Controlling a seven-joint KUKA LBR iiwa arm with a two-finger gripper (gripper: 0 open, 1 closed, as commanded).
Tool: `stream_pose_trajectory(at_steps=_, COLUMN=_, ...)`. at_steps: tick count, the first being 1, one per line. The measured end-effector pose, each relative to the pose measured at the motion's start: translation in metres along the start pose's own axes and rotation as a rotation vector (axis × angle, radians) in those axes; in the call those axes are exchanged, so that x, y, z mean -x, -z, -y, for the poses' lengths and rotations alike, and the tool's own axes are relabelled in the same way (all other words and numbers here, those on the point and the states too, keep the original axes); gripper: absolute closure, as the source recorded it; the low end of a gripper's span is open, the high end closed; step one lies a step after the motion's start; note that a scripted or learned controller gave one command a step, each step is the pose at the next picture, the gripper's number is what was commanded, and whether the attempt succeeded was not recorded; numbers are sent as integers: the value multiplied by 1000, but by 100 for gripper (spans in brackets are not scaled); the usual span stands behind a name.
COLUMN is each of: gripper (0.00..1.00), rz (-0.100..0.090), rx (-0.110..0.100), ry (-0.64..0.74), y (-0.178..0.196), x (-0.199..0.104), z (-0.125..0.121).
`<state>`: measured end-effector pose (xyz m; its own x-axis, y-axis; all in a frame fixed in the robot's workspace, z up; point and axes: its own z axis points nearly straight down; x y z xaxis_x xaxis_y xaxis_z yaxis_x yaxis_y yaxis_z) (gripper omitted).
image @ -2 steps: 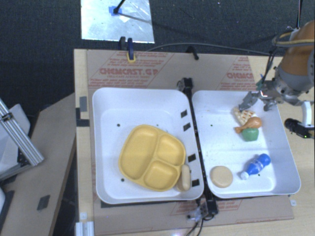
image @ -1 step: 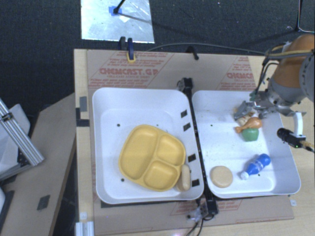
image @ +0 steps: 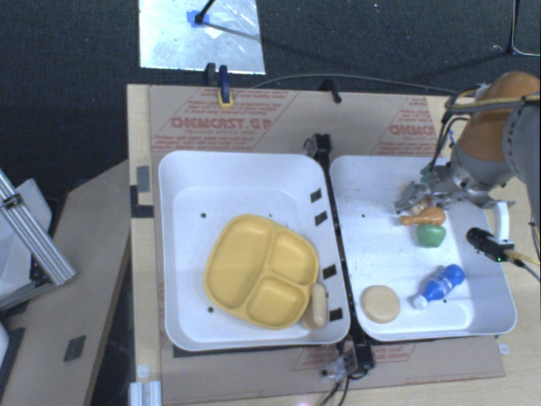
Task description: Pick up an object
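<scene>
Nearest the lens we log the front edge of the table (image: 254, 364), then the two white bins side by side on it.

Left bin (image: 182, 176): one yellow compartment tray (image: 262, 269) with three wells, and one small tan roll-shaped piece (image: 317, 304) touching the tray's front right corner.

Right bin (image: 372, 184): four loose items. One round tan disc (image: 380, 303) near the front left. One small blue bottle with a white cap (image: 439, 284), lying on its side just right of the disc. One green rounded piece (image: 431, 235) and one orange elongated piece (image: 423, 217), touching each other near the bin's back right.

Pincer (image: 416, 198): low over the right bin, just beside or on the orange piece. We cannot tell whether it is released or clenched, and we see nothing plainly held in it.

Likely target, in our judgement: the orange piece, being closest. It looks like light, stiff toy plastic, smooth and apt to slip or roll. We would take it across its narrow middle, clear of the green neighbour. The bottle would roll if nudged along its side; best gripped across the body. The disc lies flat and offers little edge.

Count: two bins, one tray, five small items in all.
</scene>
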<state>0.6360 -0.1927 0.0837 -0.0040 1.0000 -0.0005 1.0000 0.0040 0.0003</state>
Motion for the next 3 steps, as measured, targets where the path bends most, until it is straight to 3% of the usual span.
stream_pose_trajectory(at_steps=1, gripper=100, rz=0, rx=2, ry=1, y=13, x=0, z=-1)
stream_pose_trajectory(at_steps=3, gripper=100, rz=2, rx=7, ry=0, y=114, x=0, z=0)
